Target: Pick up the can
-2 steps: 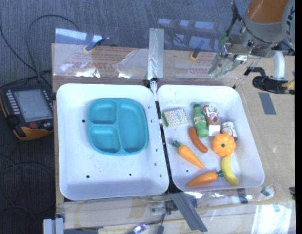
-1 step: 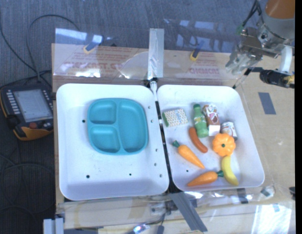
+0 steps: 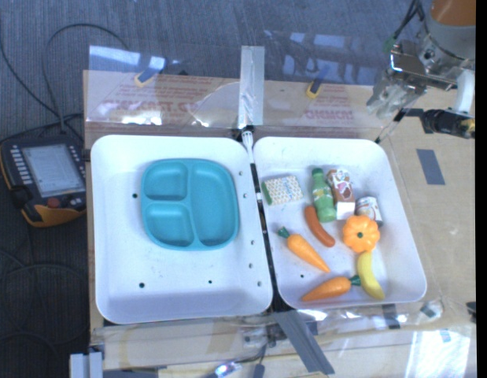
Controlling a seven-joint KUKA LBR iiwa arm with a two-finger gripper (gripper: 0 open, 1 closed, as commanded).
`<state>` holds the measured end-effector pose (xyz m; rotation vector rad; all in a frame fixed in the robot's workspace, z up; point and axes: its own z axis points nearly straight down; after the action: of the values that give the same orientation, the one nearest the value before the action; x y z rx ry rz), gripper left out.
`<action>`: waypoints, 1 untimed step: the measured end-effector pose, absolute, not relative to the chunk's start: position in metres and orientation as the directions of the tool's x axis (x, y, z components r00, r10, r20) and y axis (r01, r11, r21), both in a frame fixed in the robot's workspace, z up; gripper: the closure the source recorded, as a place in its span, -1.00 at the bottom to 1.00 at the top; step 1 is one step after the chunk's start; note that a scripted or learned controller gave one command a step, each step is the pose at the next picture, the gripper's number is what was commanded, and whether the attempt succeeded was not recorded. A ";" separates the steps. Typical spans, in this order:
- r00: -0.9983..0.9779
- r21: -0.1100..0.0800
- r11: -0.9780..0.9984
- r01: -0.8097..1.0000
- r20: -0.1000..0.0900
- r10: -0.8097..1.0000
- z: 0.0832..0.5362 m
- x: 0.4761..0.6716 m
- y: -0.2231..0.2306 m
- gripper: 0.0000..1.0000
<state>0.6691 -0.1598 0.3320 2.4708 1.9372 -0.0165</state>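
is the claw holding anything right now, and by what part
Nothing is held: the claw hangs above the bench, outside the right white bin, where the small can lies.

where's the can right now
The can lies in the right bin, near its right wall, just above the pumpkin and right of the carton.

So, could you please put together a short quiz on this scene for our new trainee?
1. True or false: the can lies in the right bin.
2. Which item touches the can's near side? A) banana B) pumpkin C) blue plate
3. Fill in: the hand hovers beyond the right bin's ____ corner.

Key: 1 true; 2 B; 3 far right.
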 end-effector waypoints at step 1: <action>0.238 -0.007 -0.238 0.971 -0.014 0.971 0.340 0.670 -0.160 1.00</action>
<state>0.6696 -0.1599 0.3402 2.4692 1.9371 -0.0250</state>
